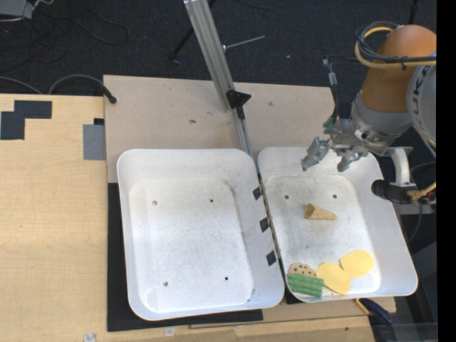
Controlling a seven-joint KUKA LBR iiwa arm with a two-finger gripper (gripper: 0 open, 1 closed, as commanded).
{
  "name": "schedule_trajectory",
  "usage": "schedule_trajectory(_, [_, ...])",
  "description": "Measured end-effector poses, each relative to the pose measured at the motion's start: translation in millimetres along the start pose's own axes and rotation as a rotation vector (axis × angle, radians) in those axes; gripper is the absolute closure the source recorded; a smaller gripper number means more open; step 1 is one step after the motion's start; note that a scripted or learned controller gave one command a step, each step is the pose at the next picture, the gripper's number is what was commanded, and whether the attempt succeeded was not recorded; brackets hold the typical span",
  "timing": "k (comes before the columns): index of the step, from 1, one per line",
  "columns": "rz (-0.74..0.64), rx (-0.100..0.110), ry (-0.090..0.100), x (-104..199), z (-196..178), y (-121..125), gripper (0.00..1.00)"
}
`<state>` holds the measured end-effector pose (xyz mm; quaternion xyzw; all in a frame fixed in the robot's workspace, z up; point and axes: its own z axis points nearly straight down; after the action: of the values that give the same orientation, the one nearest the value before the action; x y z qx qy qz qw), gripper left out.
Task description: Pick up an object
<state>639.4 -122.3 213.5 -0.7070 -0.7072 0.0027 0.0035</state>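
Tan and wedge-shaped, a small food piece [319, 213] lies on the floor of the right-hand shallow white bin [399, 248], below and slightly left of the grey two-finger hand [328, 157]. That hand hangs over the bin's far edge with its fingers spread and nothing between them, well apart from the wedge.

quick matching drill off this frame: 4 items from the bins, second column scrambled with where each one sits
Things:
1. tan wedge-shaped piece
2. green ridged strip
3. two-finger gripper
4. pale yellow round slices

Places:
A. right bin's near right corner
B. above right bin's far edge
C. middle of right bin
D. right bin's near left corner

Pairs: 1-C, 2-D, 3-B, 4-A
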Motion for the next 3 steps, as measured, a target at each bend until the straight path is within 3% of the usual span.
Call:
schedule_trajectory(2, [0.000,0.001,0.001,4.8,102.9,-7.6,0.00])
schedule_trajectory(3, [0.006,-0.006,-0.001,2.8,88.9,-5.9,1.00])
